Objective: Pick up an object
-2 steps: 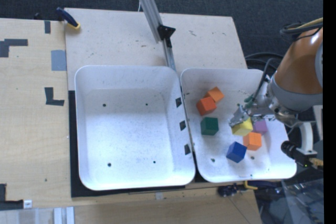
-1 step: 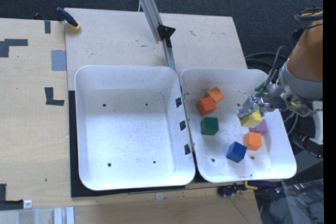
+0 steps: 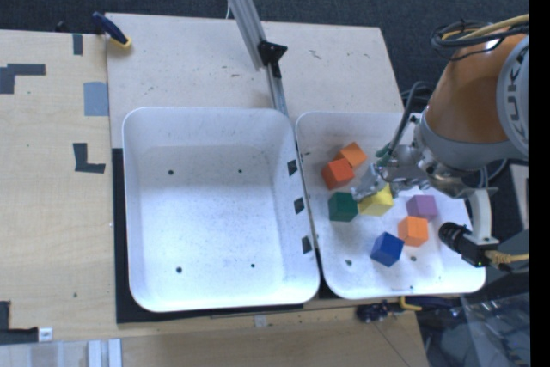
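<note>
Down in the right bin (image 3: 344,275), my end effector (image 3: 375,185) sits over the yellow block (image 3: 378,202), touching it; whether it is spread or pinching I cannot tell. Just beside lie a green block (image 3: 342,207), red block (image 3: 337,173), and purple block (image 3: 422,206).

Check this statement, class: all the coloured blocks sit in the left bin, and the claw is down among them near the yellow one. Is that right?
Not quite. The camera view shows the blocks in the right bin, not the left bin. The rest stands: the claw is down among them, near the yellow block.
</note>
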Motion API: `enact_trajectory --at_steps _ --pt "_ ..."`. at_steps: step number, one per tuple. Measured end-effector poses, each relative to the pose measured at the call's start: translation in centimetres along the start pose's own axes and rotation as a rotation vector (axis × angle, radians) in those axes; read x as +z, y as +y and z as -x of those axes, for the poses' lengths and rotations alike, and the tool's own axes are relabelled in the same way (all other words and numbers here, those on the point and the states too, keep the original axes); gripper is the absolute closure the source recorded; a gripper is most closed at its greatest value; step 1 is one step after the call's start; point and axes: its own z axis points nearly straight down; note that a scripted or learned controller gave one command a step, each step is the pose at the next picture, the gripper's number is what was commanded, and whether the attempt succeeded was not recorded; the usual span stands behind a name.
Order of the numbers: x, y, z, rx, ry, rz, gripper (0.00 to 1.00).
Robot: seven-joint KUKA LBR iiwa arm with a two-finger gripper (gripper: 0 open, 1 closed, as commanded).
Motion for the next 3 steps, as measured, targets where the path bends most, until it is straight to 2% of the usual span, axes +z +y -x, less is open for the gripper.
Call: enact_trajectory --at_steps 2,3 --pt "-0.4 1.2 -9.9 -0.001 0.000 0.001 1.00" --pt "1.3 1.1 -15.1 0.000 -0.001 -0.002 1.00"
